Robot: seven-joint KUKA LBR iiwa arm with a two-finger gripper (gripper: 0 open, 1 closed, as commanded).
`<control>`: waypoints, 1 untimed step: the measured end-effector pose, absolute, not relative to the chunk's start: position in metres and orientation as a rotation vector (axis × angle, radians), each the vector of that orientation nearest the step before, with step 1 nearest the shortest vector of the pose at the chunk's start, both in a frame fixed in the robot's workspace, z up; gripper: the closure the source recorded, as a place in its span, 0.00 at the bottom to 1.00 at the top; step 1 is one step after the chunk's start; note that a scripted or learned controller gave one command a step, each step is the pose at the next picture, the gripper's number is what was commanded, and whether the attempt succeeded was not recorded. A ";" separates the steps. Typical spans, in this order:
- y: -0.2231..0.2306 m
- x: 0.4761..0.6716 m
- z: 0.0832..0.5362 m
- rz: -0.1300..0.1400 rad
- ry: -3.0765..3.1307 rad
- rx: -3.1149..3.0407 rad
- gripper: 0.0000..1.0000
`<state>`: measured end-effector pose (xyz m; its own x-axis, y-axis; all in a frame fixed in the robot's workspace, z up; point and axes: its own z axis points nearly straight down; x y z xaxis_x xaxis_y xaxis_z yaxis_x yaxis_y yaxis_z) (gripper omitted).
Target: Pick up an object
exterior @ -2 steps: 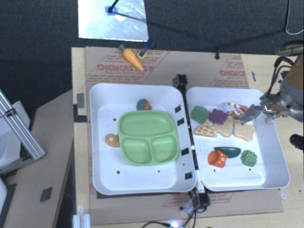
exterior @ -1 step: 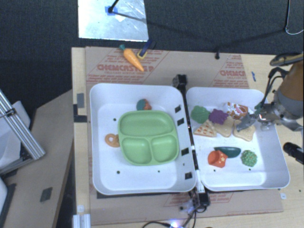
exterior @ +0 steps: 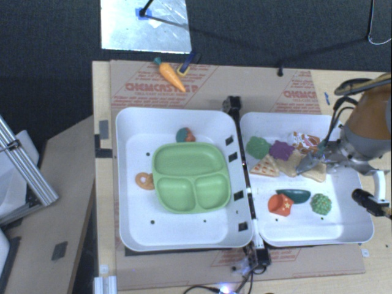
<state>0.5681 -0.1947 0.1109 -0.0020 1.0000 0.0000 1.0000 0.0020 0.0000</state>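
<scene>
My gripper [exterior: 308, 163] reaches in from the right and sits low in the right bin [exterior: 349, 228], over a tan bread-like piece [exterior: 316, 174]. Just left of it lie a pizza-like wedge [exterior: 264, 166], a purple lump [exterior: 282, 150] and a green leafy lump [exterior: 258, 147]. A red and white item [exterior: 304, 141] lies behind the gripper. Toward the front are a red block [exterior: 280, 205], a dark green pod [exterior: 297, 195] and a broccoli floret [exterior: 320, 204]. I see nothing lifted off the bin floor.
The left bin [exterior: 131, 225] holds a green divided plate [exterior: 190, 177], an orange ring [exterior: 145, 180] and a small teal and orange piece [exterior: 184, 135]. A toy carrot [exterior: 171, 76] lies on the cardboard behind the bins. A ridge [exterior: 240, 164] divides the bins.
</scene>
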 end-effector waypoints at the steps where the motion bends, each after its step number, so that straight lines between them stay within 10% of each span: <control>1: -0.195 0.570 0.088 0.003 2.220 2.217 0.00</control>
